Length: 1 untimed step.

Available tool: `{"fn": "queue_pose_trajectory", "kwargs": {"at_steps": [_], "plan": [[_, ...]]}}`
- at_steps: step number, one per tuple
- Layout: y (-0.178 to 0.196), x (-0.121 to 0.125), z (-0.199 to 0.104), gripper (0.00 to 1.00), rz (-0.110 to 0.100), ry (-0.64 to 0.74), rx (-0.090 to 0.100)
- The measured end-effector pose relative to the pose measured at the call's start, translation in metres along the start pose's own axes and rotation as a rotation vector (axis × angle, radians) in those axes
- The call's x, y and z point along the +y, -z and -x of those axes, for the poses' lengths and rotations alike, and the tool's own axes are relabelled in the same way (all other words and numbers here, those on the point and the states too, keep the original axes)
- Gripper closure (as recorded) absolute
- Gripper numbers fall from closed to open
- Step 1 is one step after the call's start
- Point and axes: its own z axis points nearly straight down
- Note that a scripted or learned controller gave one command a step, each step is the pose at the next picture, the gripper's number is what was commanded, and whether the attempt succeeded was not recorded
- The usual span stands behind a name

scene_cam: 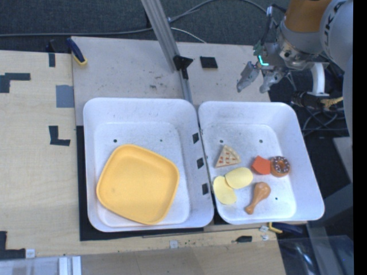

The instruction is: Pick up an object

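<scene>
Toy foods lie in the right bin (289, 119): a waffle-patterned wedge (227, 156), two pale yellow pieces (238, 177) (223, 191), an orange-red block (261, 165), a sprinkled donut (280, 166) and a drumstick (257, 197). My gripper (256, 80) hangs above the bench beyond that bin's far rim, well clear of the foods. Its two grey fingers are spread apart and point down-left, with nothing between them.
The left bin (92, 119) holds a yellow square plate (138, 183). A slanted metal post (166, 33) rises from the bench between the bins' far corners. Cables trail at the right, behind the arm.
</scene>
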Motion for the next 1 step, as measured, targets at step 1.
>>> {"fn": "queue_pose_trajectory", "kwargs": {"at_steps": [1], "plan": [[0.0000,0.0000,0.0000,0.00,0.000,0.000,0.000]]}}
